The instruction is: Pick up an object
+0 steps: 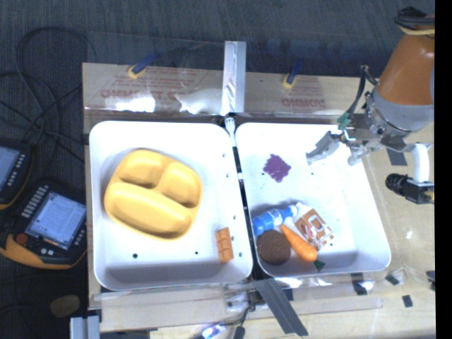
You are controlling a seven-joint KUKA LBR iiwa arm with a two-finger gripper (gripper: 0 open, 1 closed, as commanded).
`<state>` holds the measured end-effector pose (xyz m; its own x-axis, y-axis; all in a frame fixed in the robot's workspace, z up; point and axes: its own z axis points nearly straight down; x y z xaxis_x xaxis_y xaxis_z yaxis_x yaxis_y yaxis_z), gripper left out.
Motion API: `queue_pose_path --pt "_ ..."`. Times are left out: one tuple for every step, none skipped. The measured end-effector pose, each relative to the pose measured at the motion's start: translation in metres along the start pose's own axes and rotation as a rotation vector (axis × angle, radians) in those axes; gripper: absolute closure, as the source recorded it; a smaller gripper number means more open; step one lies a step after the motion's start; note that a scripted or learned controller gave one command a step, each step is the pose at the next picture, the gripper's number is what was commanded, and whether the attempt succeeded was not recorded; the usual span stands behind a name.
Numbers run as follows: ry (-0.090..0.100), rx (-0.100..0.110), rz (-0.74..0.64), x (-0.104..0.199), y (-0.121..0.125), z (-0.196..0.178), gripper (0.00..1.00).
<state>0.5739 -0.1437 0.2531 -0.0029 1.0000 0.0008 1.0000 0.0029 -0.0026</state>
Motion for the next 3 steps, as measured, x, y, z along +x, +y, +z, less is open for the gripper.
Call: queue_pose_path --pt "0.001 0.001 -0.048 0.039 -0.034 0.127 0.00" --pt "-0.002 -0.010 -0.075 0.007 -0.063 0.163 0.00" --pt "-0.002 -0.016 -0.076 0.008 -0.061 0.153 1.00"
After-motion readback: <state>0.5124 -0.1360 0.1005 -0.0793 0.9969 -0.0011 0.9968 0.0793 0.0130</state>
